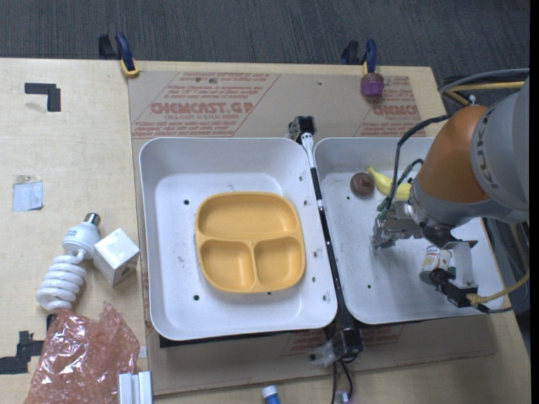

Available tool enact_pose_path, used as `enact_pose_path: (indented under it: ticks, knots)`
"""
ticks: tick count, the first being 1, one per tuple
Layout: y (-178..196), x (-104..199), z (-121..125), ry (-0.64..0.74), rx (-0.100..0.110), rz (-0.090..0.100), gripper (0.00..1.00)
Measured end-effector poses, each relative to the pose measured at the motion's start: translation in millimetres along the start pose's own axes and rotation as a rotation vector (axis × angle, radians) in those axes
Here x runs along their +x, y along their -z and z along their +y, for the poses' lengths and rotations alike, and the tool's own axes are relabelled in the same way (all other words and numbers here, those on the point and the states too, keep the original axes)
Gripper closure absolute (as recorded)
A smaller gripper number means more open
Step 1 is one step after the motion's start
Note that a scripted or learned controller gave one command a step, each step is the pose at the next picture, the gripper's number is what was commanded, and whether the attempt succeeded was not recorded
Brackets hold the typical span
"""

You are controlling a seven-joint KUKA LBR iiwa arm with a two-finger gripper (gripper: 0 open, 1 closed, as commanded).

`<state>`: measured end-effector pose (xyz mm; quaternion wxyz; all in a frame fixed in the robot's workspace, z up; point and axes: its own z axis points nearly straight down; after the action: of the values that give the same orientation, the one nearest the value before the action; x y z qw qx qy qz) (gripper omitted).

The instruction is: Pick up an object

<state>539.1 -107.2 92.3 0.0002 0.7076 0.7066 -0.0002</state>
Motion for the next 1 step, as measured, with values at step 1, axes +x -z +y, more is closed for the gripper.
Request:
enact_pose_path:
  ticks: [1]
  knots:
    - [0.1,1.6,-61.7,-0.001,0.000,0.001,0.00]
